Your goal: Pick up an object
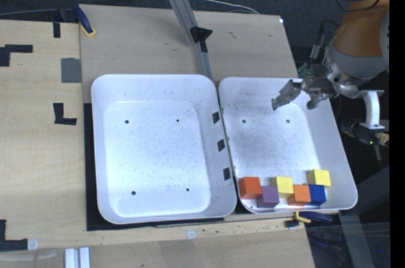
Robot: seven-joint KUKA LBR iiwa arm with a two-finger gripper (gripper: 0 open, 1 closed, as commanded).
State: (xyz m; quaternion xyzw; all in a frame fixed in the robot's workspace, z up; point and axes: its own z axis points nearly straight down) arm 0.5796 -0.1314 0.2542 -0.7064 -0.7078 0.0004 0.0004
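Claw (pixel 296 95) spread wide open, gripping nothing, over the right bin (pixel 329 134) at its far edge, well apart from the blocks (pixel 285 189).

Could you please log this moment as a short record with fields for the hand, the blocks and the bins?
hand: open, holding nothing, over the right bin's far right part
blocks: six, clustered at the right bin's near edge; orange block, purple block, blue block
right bin: white, speckled floor
left bin: white
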